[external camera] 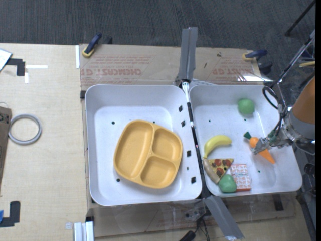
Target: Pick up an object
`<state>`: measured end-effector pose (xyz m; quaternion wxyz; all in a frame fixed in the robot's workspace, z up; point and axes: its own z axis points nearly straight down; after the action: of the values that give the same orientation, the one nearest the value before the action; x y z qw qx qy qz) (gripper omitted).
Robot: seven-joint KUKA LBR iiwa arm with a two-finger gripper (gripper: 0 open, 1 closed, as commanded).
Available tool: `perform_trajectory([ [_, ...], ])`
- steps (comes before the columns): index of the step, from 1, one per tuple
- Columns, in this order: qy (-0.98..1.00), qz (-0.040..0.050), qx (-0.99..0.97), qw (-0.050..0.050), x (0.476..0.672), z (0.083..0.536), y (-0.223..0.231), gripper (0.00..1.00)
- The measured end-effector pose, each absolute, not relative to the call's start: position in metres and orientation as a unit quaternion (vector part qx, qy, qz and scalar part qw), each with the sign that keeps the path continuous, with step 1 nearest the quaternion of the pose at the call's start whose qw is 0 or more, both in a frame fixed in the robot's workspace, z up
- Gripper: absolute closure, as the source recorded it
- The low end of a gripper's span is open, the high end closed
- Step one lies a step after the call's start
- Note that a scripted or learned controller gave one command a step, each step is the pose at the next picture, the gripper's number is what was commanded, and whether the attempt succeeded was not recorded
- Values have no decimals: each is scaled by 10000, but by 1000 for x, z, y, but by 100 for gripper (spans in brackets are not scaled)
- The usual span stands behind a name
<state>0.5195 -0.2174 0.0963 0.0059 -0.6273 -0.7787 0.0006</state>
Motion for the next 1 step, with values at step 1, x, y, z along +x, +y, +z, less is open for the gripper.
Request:
perform_trajectory([
  [1, -7792, 0, -6267, 76, 520, 96, -216, 0],
])
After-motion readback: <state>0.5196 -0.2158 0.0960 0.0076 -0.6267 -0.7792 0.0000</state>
